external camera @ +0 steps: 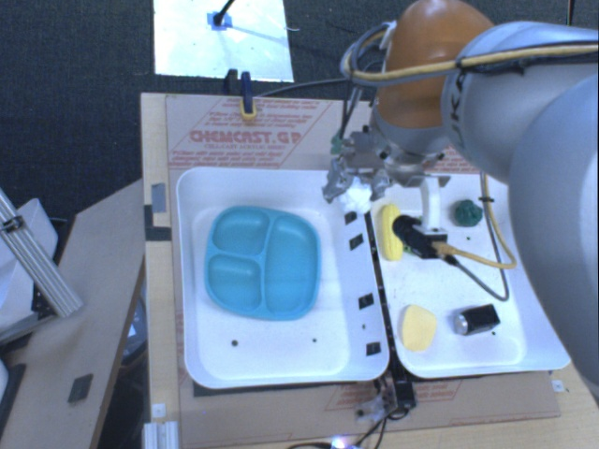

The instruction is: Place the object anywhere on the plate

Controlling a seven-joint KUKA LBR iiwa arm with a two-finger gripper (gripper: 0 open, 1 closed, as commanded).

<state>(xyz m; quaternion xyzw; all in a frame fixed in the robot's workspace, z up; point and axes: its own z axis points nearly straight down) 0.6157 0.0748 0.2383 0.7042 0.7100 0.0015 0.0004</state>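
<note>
board (pixel 245 137) lettering "chemcast gp"

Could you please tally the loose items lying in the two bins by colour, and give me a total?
Blue: 1, the plate in the left bin
Yellow: 2, a long piece and a rounder piece in the right bin
Green: 1, a small lump
Dark with silver: 1, a small cylinder
Total: 5

dark grey carpet floor (pixel 75 64) behind and left of pincer (pixel 357 183); pale square sheet (pixel 221 26) far behind it; tan wooden side table (pixel 80 297) well left.
</note>
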